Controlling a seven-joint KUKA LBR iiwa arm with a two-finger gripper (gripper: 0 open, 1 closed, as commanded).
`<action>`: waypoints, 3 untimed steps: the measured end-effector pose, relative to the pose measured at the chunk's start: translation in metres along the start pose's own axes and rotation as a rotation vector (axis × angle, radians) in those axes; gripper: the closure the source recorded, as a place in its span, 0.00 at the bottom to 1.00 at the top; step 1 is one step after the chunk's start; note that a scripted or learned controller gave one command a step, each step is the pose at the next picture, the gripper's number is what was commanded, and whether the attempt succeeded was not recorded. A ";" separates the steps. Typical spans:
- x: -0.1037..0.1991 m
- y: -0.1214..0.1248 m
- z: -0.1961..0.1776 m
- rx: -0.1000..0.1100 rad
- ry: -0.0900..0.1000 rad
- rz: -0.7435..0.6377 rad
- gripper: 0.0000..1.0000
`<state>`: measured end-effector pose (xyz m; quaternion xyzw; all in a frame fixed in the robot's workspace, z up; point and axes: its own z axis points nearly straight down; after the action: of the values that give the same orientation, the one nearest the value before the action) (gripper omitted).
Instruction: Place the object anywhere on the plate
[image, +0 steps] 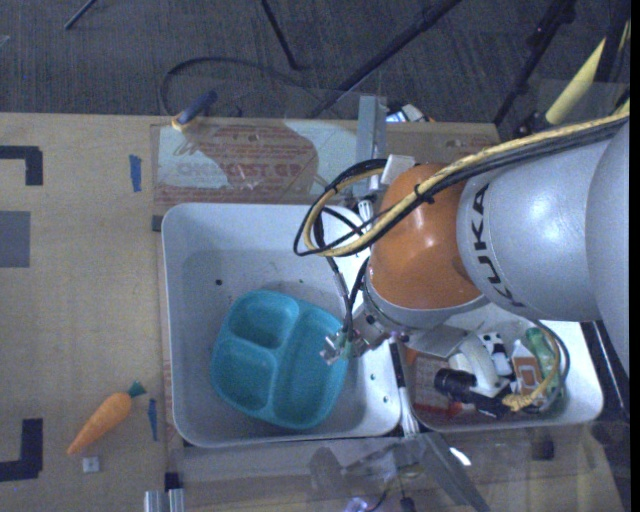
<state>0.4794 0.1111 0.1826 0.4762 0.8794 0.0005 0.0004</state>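
Note:
A teal plate (272, 358) with three compartments lies in the left white bin (190, 300), towards its front right. My gripper (340, 346) hangs low over the plate's right rim, mostly hidden under the orange wrist band (420, 245) and the grey arm. Something small and greenish shows at the gripper's tip, too small to identify. In the right bin (585, 395), several small objects lie in a heap (485, 375) below the arm, among them a black-and-white toy, a dark bottle-like piece and a yellow-green item.
An orange toy carrot (100, 421) lies on the bench left of the left bin. A clear panel with red print (240, 165) sits behind the bins. Cables loop around the wrist. The arm covers much of the right bin.

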 end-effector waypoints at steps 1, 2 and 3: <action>0.079 0.051 0.025 0.000 0.000 -0.130 1.00; 0.062 0.044 0.064 -0.018 0.001 -0.091 1.00; 0.055 0.048 0.074 -0.037 -0.009 -0.359 1.00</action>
<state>0.4901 0.1836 0.1088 0.3113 0.9501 0.0144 0.0133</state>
